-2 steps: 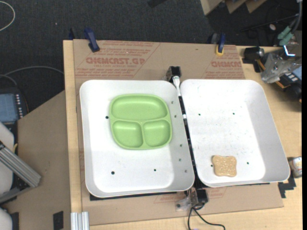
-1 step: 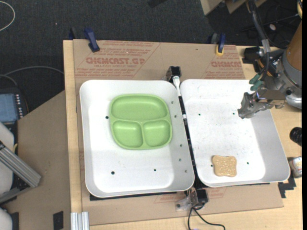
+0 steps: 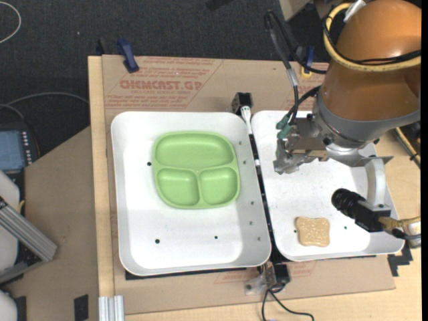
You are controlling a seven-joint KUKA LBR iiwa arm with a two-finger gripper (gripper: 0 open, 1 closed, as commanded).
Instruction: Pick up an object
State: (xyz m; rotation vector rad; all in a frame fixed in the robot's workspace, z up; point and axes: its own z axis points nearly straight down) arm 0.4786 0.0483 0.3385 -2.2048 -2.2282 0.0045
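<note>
One toast slice point(image 3: 313, 231), right bin point(image 3: 321, 196) near side; one green plate point(image 3: 196, 169), left bin point(image 3: 137, 209); one gripper point(image 3: 286, 166) above right bin, opening unclear.

A robotics lab is being shown: white bins point(image 3: 134, 239) are being carried by a clamped cardboard surface point(image 3: 167, 79) beside an aluminium profile point(image 3: 27, 236).

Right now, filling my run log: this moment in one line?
pincer over right bin; toast apart, same bin; green plate in left bin
</note>
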